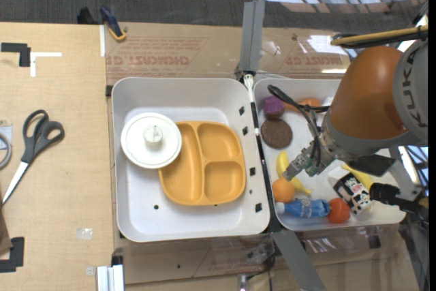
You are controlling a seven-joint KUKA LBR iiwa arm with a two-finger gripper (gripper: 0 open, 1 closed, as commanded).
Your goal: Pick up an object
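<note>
My gripper (pixel 300 165) hangs low inside the right bin (pixel 298 82), under the orange band of the arm (pixel 368 95). It sits just right of a small yellow piece (pixel 282 162) and above an orange ball (pixel 283 190). Nothing shows between the gripper's tips. A brown disc (pixel 276 133) and a purple toy (pixel 274 105) lie farther back. Along the bin's front lie a blue object (pixel 304 208), a red-orange object (pixel 338 210) and a black-and-white cow toy (pixel 354 191). The arm hides part of the bin's right side.
The left bin (pixel 122 208) holds a yellow divided tray (pixel 204 163) with a white round lid (pixel 151 140) overlapping its left edge. Scissors (pixel 34 140) lie on the wooden bench at left. A grey divider post (pixel 251 34) stands behind the bins.
</note>
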